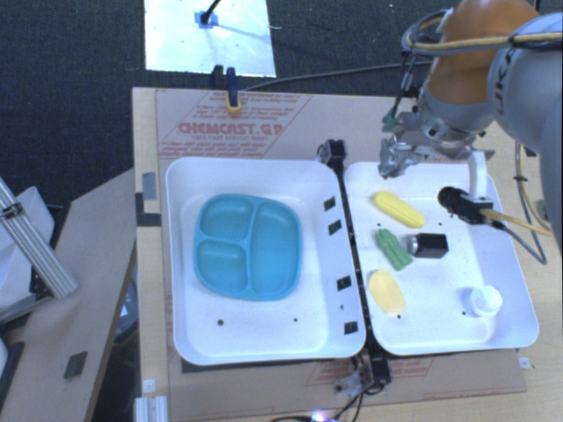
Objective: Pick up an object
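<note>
The tool (393, 163) hangs over the right bin's (515, 323) far corner — grip state unclear. The corn cob (398, 208) lies just below it, apart.

The grey arm (528, 77) enters from the upper right and bends down toward the far edge of the right-hand side. An orange band (475, 38) wraps it just above the wrist, with cables looped around that joint. Below it the gripper (396, 161) points downward, its metal tip hanging low; whether the jaws are parted cannot be made out.
</note>
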Available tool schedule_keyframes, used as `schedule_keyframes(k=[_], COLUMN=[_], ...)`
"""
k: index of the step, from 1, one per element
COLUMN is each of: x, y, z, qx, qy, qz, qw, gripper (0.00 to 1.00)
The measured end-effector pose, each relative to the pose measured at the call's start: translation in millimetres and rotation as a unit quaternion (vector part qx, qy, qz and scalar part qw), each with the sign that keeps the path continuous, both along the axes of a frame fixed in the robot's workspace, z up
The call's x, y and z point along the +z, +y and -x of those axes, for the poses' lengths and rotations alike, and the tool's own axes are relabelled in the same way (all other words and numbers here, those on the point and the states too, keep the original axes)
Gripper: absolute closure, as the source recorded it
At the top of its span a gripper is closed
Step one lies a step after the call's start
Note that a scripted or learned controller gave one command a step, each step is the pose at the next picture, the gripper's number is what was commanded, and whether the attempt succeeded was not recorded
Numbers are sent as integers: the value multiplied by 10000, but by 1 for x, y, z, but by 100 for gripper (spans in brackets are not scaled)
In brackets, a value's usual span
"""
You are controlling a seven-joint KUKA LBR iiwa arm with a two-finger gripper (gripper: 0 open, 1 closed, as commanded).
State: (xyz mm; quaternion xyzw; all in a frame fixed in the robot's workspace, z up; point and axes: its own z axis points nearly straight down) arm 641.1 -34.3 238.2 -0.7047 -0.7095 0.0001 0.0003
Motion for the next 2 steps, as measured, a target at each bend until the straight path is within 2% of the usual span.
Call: schedule_keyframes(k=[1, 2], x=[3, -5], y=[53, 110], z=[12, 39], qx=[13, 8], qy=[-7, 4], qz=[-9, -3], qw=[10000, 10000], gripper=[100, 100])
